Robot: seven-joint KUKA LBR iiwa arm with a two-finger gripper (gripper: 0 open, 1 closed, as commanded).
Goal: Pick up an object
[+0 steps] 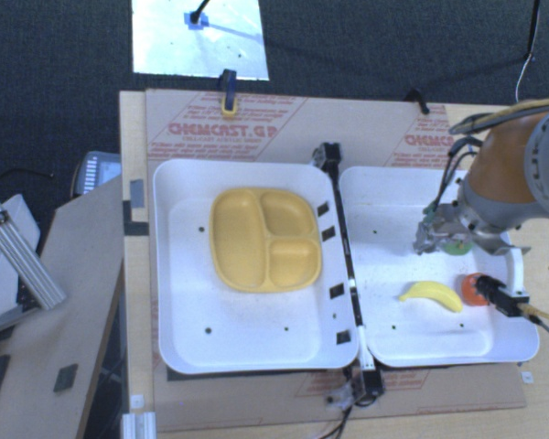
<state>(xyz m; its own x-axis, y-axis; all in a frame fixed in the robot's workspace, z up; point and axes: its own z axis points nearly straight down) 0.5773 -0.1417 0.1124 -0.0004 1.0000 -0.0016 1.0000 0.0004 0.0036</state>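
A yellow banana [431, 294], short and curved, lies on the floor of the right bin [384, 245], with an orange-red object [474, 289] just beside its right end. The claw [432, 239] hangs low over the same bin, above and apart from the banana; a green thing [457, 243] shows beside it. How far the claw is open cannot be told. A yellow divided tray [263, 240] sits in the left bin [178, 273]
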